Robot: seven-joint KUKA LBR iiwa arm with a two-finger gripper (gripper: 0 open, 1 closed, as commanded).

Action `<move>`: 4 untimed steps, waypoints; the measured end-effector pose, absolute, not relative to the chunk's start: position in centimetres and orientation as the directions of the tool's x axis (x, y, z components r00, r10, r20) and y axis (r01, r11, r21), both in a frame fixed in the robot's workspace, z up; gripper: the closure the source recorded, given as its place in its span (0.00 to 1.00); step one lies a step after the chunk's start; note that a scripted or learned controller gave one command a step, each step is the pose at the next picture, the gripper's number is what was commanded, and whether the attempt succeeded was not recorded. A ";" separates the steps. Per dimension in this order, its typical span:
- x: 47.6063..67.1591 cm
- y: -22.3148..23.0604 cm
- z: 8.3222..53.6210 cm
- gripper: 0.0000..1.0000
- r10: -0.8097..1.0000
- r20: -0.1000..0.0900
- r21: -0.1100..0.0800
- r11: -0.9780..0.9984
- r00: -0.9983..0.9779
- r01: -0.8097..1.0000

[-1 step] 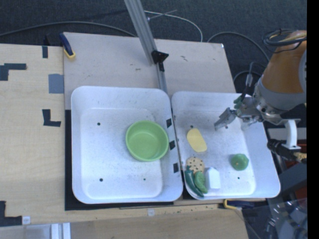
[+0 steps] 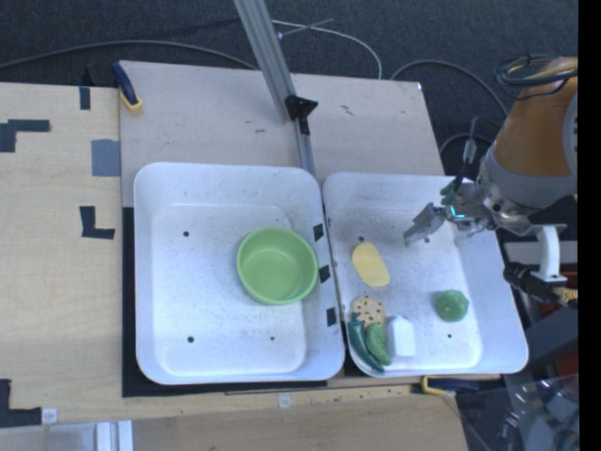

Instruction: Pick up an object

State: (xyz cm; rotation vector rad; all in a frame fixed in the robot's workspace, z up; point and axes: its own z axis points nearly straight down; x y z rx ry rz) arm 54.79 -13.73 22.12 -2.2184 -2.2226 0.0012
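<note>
Pale wooden bench (image 2: pixel 56 252) fills the frame, bearing two white bins: the left bin (image 2: pixel 160 252) holds a green bowl (image 2: pixel 276 265). At right the arm (image 2: pixel 535 148) reaches over the right bin (image 2: pixel 413 205); its gripper (image 2: pixel 424 225) hangs above the floor, holding nothing, its spread unclear. Lower down lie a yellow piece (image 2: pixel 370 263), a green ball (image 2: pixel 452 304), a white block (image 2: pixel 402 336) and a green vegetable (image 2: pixel 376 344).
</note>
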 end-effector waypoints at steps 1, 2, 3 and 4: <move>53.9 -13.0 16.5 0.00 1.000 0.001 -0.008 0.001 -0.001 1.000; 53.7 -13.5 10.2 0.00 1.000 0.001 -0.008 0.000 0.000 1.000; 53.8 -13.4 8.9 0.00 1.000 0.000 -0.001 0.001 -0.001 1.000; 53.7 -13.4 9.9 1.00 1.000 0.001 -0.002 0.002 -0.002 1.000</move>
